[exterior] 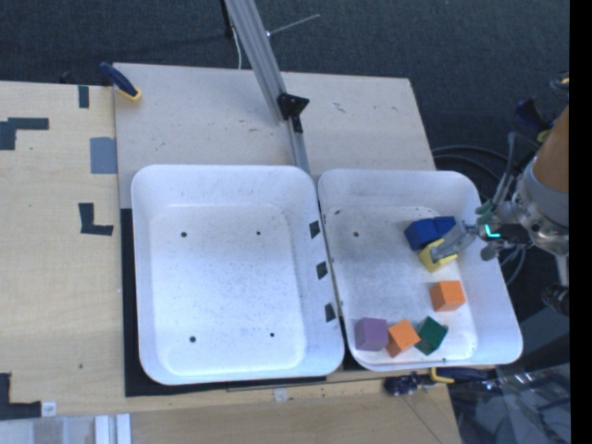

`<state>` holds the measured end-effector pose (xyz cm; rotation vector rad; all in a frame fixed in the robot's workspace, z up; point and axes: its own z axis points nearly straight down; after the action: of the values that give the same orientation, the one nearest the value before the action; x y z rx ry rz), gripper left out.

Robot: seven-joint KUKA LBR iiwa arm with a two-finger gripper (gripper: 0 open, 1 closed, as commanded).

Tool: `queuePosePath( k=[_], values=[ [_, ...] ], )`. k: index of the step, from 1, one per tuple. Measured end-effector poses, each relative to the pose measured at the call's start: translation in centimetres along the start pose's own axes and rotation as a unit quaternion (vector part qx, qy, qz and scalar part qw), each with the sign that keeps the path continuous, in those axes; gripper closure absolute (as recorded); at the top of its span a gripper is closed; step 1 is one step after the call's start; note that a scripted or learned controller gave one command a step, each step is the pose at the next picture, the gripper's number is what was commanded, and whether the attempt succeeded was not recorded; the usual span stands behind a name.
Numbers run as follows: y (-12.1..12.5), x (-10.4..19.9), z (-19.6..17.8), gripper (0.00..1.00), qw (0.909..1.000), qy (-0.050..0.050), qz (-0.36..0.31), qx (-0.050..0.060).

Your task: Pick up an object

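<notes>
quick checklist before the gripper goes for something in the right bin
1. Gripper over the right bin: ok, it sits above the yellow object.
2. Something held already: cannot tell.
3. Nearest targets: the yellow object and the blue object touch each other: not ok for a clean single pick.
4. Orange block stands apart: ok as an easier target.
5. Purple block, small orange block and green block are crowded near the front wall: not ok.
</notes>
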<state>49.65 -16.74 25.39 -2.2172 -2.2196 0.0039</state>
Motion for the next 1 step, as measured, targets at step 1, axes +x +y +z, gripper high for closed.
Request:
queuePosePath(
  k=[1],
  values=[
    [0.07,-0.01,-0.17,0.0,1.0,0.0,-0.001,-0.002]
  ],
)
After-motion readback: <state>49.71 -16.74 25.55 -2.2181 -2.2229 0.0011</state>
